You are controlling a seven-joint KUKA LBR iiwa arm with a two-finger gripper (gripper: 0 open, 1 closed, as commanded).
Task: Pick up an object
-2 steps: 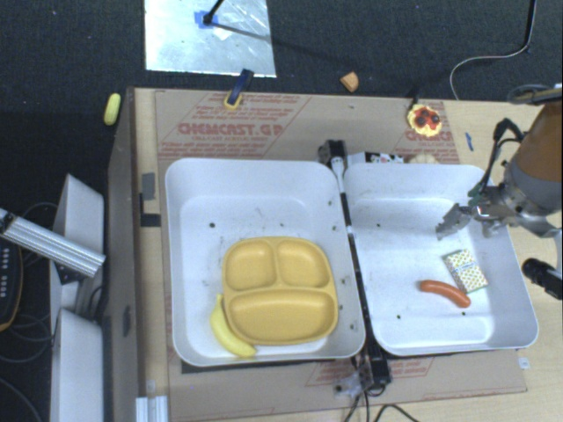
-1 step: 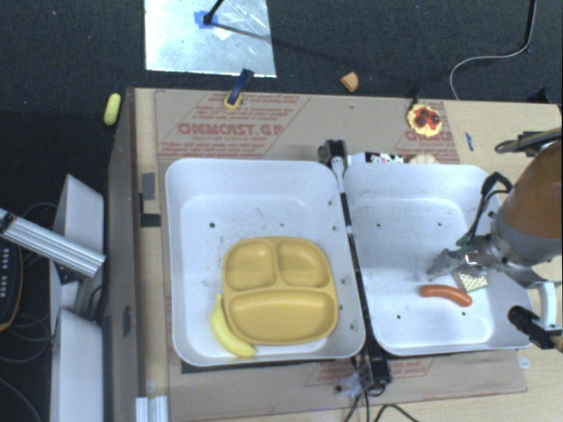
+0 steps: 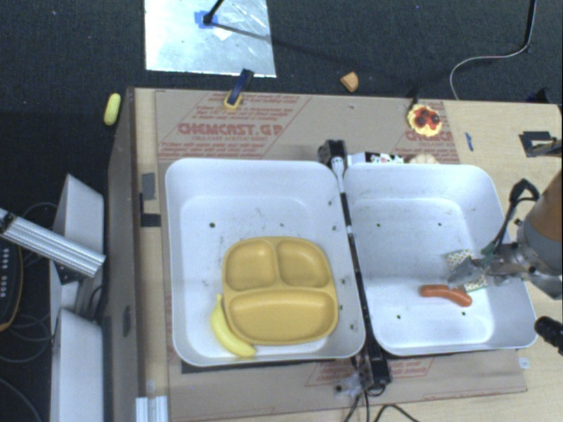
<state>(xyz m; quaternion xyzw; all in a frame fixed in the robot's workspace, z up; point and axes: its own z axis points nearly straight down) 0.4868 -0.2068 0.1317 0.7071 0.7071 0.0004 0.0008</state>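
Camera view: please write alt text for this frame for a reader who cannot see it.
The gripper hangs low in the right bin, just above an orange sausage-shaped toy lying on the bin floor. The left bin holds a yellow divided plate with a banana against its lower left edge.

Dark speckled carpet [image 3: 396, 16]; foil sheet [image 3: 209, 23] on it; brown bench board [image 3: 264, 126]
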